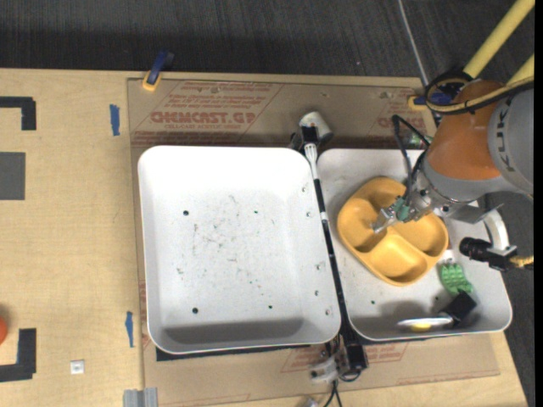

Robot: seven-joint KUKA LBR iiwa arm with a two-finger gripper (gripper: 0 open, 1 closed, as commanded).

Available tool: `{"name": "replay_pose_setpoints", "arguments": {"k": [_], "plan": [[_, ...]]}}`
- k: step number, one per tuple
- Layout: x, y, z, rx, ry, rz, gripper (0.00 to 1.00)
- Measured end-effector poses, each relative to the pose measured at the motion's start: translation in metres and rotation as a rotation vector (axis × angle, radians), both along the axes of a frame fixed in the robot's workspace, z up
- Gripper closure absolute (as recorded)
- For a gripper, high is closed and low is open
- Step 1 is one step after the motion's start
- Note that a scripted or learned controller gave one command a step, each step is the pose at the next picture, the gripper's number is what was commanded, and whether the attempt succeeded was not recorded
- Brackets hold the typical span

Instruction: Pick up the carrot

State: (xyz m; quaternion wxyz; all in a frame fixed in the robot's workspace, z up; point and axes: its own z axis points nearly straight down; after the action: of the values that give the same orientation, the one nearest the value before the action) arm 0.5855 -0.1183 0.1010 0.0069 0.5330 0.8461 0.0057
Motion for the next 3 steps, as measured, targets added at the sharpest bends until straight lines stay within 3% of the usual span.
{"name": "replay_pose_setpoints", "arguments": {"k": [1,2,3], "plan": [[-0.001,0.000,-0.001,0.000,0.002,-0.001,0.00],[0.023,0.016,-0.013,-0.006,0.009,0.144,0.00],[-0.020,0.010,-0.012,-0.008,0.005,0.396,0.00]]}}
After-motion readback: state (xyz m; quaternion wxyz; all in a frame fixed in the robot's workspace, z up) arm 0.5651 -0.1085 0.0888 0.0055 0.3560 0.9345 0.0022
